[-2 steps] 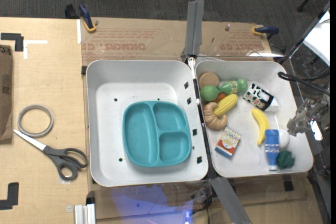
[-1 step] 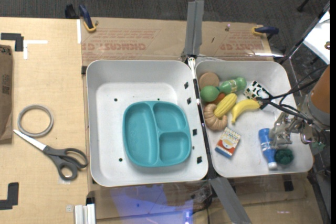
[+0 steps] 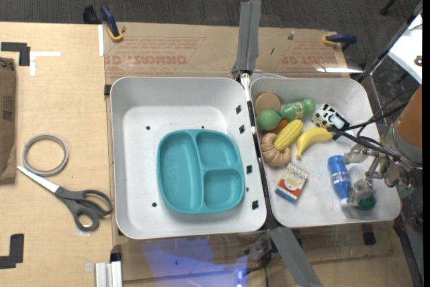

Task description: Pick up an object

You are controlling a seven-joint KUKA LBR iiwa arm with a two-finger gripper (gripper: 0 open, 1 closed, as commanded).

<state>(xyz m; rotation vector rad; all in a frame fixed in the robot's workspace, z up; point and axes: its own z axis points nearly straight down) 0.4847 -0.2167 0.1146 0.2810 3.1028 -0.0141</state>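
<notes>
The right bin [image 3: 316, 215] holds a pile of toy food at its back left: a brown ball [image 3: 267, 102], a green apple [image 3: 269, 119], a green vegetable [image 3: 299, 108], a corn cob [image 3: 289, 134], a banana [image 3: 313, 139] and a bread piece [image 3: 275, 150]. A black and white item [image 3: 330, 117] lies behind the banana. A small carton [image 3: 292, 183] and a blue bottle [image 3: 339, 177] lie near the front. My gripper [image 3: 366, 183] hangs low at the bin's front right corner, just right of the bottle, above a small dark green item [image 3: 363, 201].
The left bin [image 3: 134, 111] holds a teal divided plate [image 3: 201, 171]. Left of the bins, scissors [image 3: 74, 198] and a tape roll [image 3: 45, 153] lie on the wooden bench. Cables run from the gripper across the right bin's back right.
</notes>
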